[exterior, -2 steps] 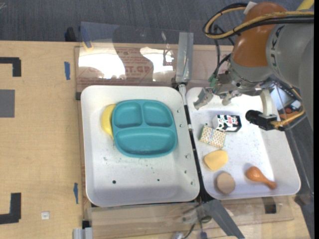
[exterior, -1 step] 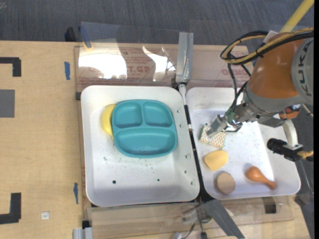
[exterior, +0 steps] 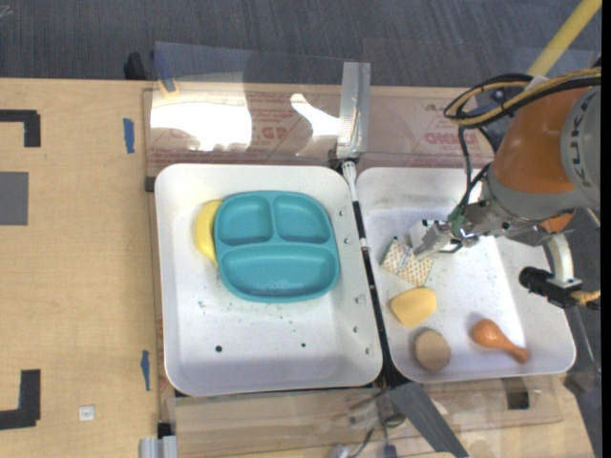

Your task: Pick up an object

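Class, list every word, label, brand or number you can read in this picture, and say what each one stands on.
"KU": white letters on the grey arm, cut off at the picture's edge.
Red print on the cardboard behind the bins: too blurred and glare-washed to read.
Patterned packet in the right bin: any print is too small to read.
Nothing else carries text.

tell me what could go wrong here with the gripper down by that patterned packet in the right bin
1. The gripper sits at the upper edge of the patterned packet; a flat, thin thing like that may slip out instead of lifting.
2. The yellow lump lies just below the packet, so a push could shove one into the other.
3. The packet is near the right bin's left wall, which leaves little room.
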